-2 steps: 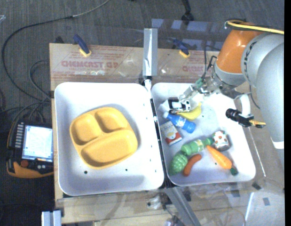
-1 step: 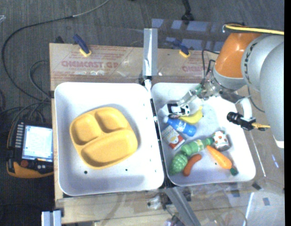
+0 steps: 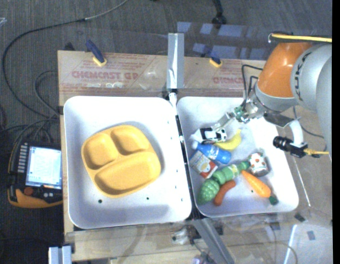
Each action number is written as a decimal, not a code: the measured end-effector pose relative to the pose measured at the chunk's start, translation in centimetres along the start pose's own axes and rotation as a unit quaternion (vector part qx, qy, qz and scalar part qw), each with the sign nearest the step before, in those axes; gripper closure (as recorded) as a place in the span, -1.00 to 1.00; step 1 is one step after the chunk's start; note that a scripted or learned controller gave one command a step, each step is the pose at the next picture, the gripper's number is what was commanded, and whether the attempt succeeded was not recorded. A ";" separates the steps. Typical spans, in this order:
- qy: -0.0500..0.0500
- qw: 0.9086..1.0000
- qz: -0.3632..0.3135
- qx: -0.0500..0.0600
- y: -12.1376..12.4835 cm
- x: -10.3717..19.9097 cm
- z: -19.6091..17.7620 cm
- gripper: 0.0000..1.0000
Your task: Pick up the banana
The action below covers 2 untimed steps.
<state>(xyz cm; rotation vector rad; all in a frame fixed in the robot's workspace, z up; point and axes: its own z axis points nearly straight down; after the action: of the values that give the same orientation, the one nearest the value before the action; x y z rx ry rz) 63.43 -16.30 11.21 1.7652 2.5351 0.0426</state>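
- Looking down on the bench, we see two white bins side by side: the left bin (image 3: pixel 73 164) carries a yellow divided plate (image 3: pixel 122 159), lying near the middle of its floor.
- We find the banana (image 3: pixel 232 142) in the right bin (image 3: pixel 285 194), near the middle of its floor and a little toward the far edge, lying curved with a blue bottle (image 3: pixel 215 152) just against its near side.
- We see the gripper (image 3: pixel 220 130) reaching in from the bin's far right corner, its tip low over a small black-and-white object (image 3: pixel 210 134) just beside the banana's left end.
- We cannot tell how far the fingers stand apart, and we see nothing clearly held between them.
- Toward the near edge of the right bin we count a red-and-white carton (image 3: pixel 200 163), a green corn-like toy (image 3: pixel 229 172), a green bumpy fruit toy (image 3: pixel 208 190), a red sausage-shaped toy (image 3: pixel 225 192) and an orange carrot (image 3: pixel 257 185).
- A small white piece with red spots (image 3: pixel 258 162) sits just beyond the carrot, toward the bin's right edge.
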 end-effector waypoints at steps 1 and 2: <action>-0.003 1.000 -0.001 -0.001 -2.9 1.3 -0.2 -1.00; -0.002 1.000 0.002 -0.002 -6.4 1.3 -0.4 -1.00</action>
<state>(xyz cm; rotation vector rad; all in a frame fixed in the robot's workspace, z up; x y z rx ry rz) 56.95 -17.31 11.24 1.7671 2.5263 0.0431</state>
